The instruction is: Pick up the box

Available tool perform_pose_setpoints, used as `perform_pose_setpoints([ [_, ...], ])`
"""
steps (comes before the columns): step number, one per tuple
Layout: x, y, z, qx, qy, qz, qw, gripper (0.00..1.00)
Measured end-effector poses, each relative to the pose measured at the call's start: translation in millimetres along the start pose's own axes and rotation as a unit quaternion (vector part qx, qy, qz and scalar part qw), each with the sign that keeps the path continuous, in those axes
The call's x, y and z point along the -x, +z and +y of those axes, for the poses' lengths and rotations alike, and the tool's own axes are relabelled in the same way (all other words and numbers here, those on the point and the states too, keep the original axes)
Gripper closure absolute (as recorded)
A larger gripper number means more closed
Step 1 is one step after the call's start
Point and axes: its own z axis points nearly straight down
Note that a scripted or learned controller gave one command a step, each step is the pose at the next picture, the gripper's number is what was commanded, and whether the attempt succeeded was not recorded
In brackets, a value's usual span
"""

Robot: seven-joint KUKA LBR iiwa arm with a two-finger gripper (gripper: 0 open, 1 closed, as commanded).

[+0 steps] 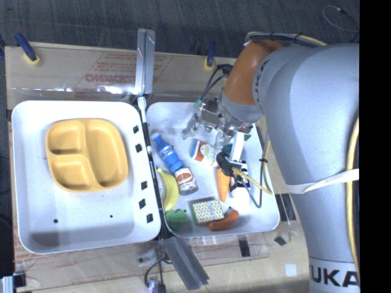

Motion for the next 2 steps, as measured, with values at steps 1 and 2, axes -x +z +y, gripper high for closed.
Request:
perform_pose_setpoints([
  [1, -10, 20, 28, 0.002, 0.067, 0.001, 0.9978, 0.00],
  [2, -2, 21, -31, 0.000, 0.055, 0.000, 0.9985, 0.00],
])
